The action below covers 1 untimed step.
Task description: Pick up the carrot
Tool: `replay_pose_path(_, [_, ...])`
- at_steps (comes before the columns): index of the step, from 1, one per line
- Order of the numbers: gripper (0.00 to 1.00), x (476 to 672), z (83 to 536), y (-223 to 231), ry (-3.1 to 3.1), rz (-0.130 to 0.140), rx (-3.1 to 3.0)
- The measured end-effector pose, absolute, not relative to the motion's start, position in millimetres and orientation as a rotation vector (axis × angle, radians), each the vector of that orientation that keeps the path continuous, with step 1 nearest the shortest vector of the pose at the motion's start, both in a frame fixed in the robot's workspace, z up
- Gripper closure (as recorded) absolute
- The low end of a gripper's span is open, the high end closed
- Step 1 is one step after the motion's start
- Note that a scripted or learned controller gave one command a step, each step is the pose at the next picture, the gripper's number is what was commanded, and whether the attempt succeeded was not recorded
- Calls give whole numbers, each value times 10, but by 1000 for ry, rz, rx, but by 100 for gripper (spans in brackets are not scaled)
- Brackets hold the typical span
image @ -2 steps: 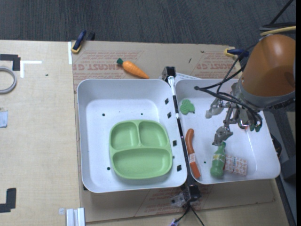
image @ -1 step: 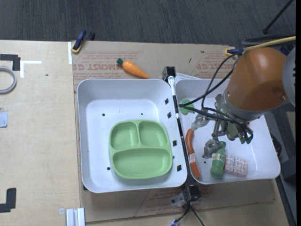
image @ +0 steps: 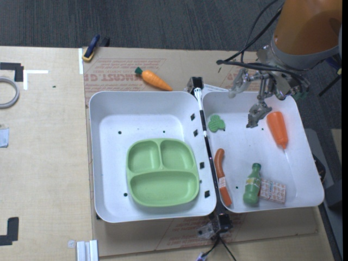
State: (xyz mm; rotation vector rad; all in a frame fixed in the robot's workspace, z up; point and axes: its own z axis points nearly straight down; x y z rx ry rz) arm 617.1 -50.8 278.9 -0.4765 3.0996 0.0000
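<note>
While the two-finger metal gripper [image: 260, 106] hangs with fingers apart beside the orange plastic carrot [image: 277, 128], nothing is gripped; grasping remains.

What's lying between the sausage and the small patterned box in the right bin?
The green bottle stands between the sausage and the patterned box, touching or nearly touching the box, as the camera view shows.

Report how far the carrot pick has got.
Done: the gripper is over the right bin, beside the carrot. In hand: nothing; its fingers are open and the carrot lies on the bin floor to their right. Left: close on it and lift. A second carrot lies on the cardboard behind the bins.
</note>
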Motion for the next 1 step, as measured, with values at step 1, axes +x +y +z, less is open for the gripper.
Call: replay_pose_path(1, [0, 6539, 3439, -1138, 3060, -1, -679])
